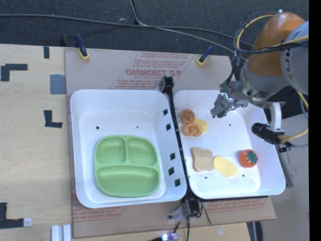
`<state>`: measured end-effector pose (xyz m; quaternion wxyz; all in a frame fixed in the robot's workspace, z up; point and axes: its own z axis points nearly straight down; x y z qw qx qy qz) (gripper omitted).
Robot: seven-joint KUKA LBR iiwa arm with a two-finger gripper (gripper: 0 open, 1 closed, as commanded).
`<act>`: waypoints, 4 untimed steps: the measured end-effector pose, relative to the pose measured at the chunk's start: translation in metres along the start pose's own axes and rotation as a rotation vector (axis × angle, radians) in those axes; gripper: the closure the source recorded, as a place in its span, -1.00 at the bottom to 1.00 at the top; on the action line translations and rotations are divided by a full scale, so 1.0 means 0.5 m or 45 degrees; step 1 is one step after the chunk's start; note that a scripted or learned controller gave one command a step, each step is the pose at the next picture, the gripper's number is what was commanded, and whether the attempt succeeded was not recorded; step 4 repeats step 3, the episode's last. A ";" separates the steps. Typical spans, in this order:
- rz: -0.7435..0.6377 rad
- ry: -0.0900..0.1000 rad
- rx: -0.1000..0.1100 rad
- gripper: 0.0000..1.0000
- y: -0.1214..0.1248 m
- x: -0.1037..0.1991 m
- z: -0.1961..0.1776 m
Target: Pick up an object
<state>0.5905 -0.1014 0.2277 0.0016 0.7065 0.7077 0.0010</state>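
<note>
Nothing lifted yet: gripper [218, 109] hangs over the right bin [266, 185], above and right of the pretzel [190, 124]; finger state too blurred, cannot tell. Toast [202, 159], tomato [248, 157] untouched.

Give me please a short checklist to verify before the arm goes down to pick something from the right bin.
1. Gripper is over the right bin: ok.
2. Gripper holds nothing yet: cannot tell, fingers unclear.
3. Nearest target, the pretzel, lies uncovered: ok.
4. Pretzel stands apart from its neighbours: not ok, it touches a yellow piece.
5. Tomato has free space around it: ok.
6. Bread slice is separate from the yellow chip: not ok, they touch.
</note>
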 end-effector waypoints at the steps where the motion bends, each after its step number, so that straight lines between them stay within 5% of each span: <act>1: -0.007 0.004 0.005 1.00 -0.015 0.109 -0.019; 3: -0.008 0.003 0.007 1.00 -0.052 0.349 -0.029; 4: -0.008 0.003 0.007 1.00 -0.052 0.349 -0.029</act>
